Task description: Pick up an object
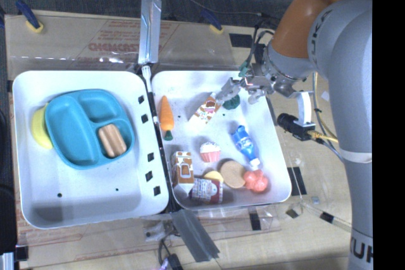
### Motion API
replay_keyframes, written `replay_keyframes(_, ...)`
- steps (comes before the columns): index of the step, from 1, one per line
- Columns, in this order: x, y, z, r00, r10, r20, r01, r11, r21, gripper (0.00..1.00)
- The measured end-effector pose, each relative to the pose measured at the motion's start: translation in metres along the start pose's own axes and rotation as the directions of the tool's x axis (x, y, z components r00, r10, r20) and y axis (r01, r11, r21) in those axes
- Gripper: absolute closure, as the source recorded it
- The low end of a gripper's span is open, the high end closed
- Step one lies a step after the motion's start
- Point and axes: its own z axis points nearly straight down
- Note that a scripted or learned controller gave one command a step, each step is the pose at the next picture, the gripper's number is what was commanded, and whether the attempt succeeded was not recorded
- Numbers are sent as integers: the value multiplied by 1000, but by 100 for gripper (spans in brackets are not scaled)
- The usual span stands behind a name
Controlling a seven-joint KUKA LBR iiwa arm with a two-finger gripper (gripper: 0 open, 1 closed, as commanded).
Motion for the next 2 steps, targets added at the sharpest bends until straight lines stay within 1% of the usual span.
replay_keyframes(1,-4,42,-65,998,-69,3,69,998,-8,0)
replay_keyframes(2,-5,42,-130,997,-78,4,78,997,-10,0)
